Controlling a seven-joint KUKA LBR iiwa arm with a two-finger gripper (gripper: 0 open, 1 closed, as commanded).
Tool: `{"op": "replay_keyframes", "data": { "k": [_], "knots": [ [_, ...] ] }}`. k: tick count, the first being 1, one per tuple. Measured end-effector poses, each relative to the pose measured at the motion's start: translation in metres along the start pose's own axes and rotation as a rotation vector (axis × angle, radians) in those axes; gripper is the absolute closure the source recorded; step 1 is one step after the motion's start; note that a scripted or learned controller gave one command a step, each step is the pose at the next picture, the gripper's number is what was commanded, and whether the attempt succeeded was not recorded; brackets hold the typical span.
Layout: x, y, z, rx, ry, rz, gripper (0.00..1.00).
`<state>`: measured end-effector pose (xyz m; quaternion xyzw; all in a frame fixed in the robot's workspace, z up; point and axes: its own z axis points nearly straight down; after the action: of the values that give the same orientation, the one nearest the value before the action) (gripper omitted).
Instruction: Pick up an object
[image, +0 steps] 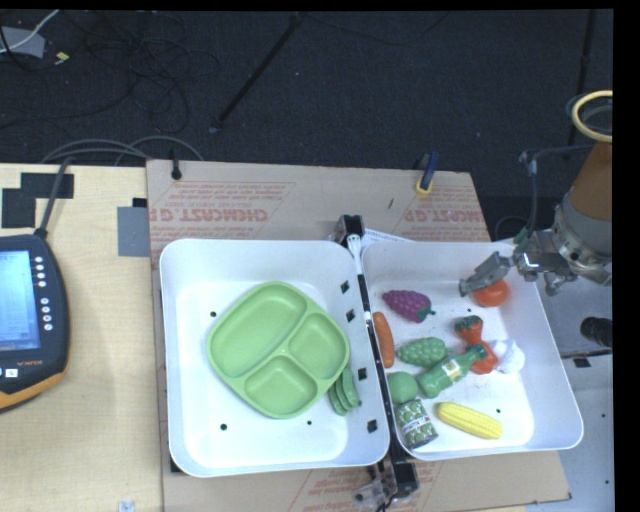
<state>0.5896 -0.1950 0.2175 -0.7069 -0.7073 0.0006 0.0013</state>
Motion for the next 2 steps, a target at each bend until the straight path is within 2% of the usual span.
{"op": "replay_keyframes", "data": {
  "k": [1,2],
  "knots": [
    [0.050,-0.063,0.055,0.010,0.005,0.002,0.00],
    [0.046,-0.060,0.042,0.003,0.002,0.005,1.00]
  ]
}}
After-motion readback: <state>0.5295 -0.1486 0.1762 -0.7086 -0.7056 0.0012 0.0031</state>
